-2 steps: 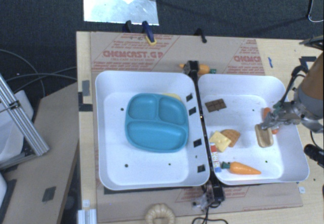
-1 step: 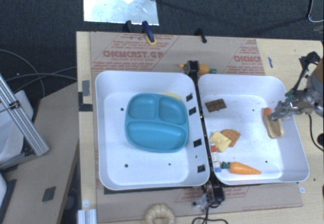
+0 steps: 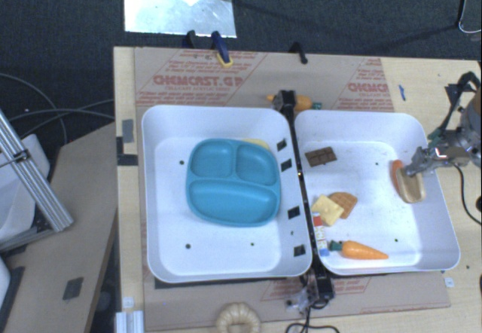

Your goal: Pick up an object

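The hand [image 3: 416, 168] is reaching in from the right and hovering at the right wall of the right bin [image 3: 376, 135], directly over a tan, oval bread-like piece [image 3: 409, 182] with an orange edge. Whether the hand is apart, together, or clamped on anything cannot be told from this view; the tip is too small and partly merging with the piece below it.

The bread-like piece is lying against the right wall of the right bin, well apart from the other items. It is probably a light toy food, likely plastic or foam, so it is likely offering little resistance and possibly sliding on the smooth white floor. A grip across its narrow width, near the middle of the oval, appears the most secure; the adjacent wall is limiting the clearance on the outer side.

Other candidates are lying in the same bin:
- A brown chocolate bar [image 3: 320, 157], flat and thin, probably hard to get under.
- A yellow wedge [image 3: 326, 209] touching a waffle-coloured piece [image 3: 343, 203], crowding each other.
- An orange carrot [image 3: 363, 252] near the front wall, tapered and likely slippery; its thicker part is the better place to hold.

The left bin [image 3: 166, 173] is holding a blue divided plate [image 3: 232, 181]. Both bins are resting on the tabletop [image 3: 339, 83].
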